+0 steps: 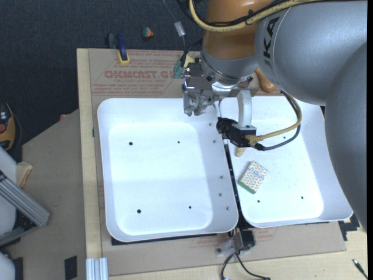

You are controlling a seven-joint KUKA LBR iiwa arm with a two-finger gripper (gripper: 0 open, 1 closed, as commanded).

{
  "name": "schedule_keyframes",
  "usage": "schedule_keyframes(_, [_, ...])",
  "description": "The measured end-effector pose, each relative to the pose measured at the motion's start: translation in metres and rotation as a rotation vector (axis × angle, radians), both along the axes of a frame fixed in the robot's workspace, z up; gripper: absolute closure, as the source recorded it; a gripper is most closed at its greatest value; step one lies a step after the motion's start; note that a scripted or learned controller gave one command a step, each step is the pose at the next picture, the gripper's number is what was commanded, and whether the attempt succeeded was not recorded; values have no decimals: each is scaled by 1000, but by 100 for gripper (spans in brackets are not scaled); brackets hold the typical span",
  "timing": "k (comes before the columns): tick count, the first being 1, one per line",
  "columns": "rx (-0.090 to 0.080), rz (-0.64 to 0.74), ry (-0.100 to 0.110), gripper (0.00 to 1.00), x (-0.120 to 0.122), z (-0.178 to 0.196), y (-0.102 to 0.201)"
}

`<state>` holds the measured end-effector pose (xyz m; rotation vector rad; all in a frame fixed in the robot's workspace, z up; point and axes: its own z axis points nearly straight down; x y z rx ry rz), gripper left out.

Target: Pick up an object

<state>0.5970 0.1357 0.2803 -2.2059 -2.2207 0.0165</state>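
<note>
The camera view shows, at the left, the shallow white plastic left bin [116, 156], its floor bare apart from a few small dark dots, sitting on a sheet of brown cardboard [87, 98] printed with red lettering along its far edge. Above the far right corner of that bin, close to the seam where the two bins meet, hangs the metal two-finger gripper [195, 105] of the grey arm with its orange band [233, 16]; whether the claw is wide or narrow cannot be told from this angle, and nothing is seen between its tips. To the right, in the shallow white right bin [303, 174], the task's thing lies flat: a small square packet with a green-dotted face and tan edge [253, 177], near the bin's left wall and toward its front edge, well apart from the gripper. A black cable fitting with a yellow cord [236, 133] dangles between them. To do the step well, the arm would likely need to travel toward the front of the right bin, centre over the packet, turn to match its tilted sides, and descend clear of the bin wall.
</note>
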Motion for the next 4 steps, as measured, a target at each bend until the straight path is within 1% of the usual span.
schedule_keyframes(1, [1,1,-10,100,-36,-2,60])
schedule_keyframes(2, [10,0,-33,100,-84,173,90])
schedule_keyframes(3, [-6,-8,-2,100,-121,55,89])
schedule_keyframes(4, [9,-5,-34,100,-117,260,88])
